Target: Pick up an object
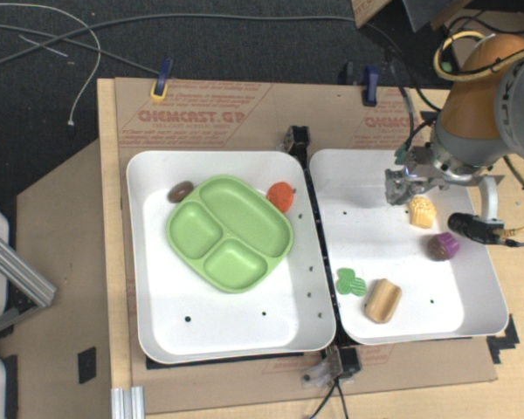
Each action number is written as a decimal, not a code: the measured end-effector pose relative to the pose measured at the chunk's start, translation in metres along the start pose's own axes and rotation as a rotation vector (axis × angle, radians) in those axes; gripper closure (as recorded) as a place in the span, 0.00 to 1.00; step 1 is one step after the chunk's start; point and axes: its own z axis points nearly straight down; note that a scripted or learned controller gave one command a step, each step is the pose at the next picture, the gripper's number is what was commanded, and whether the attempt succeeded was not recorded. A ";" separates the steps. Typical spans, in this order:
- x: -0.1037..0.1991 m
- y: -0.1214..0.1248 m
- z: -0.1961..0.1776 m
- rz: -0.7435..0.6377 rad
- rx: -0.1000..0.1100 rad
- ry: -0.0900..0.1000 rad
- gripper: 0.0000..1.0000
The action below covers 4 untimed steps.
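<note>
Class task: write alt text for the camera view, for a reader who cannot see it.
A grey arm's gripper hovers in the right bin, beside a yellow toy, purple toy, tan block and green piece. The left bin holds a green tray.

2 white bins [157, 234] are recorded. the divided plate [230, 232] is light green, with an orange item [281, 196] and a brown item [181, 191]. yellow [422, 212], purple [443, 247], green [349, 282] and tan [382, 301] pieces are noted.
</note>
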 end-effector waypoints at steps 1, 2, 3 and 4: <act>0.001 0.000 0.053 -0.001 -0.001 0.000 0.00; 0.001 0.002 0.038 0.000 -0.008 -0.001 1.00; 0.009 -0.002 -0.019 -0.002 -0.013 -0.003 1.00; 0.010 -0.001 -0.073 -0.002 -0.013 -0.003 1.00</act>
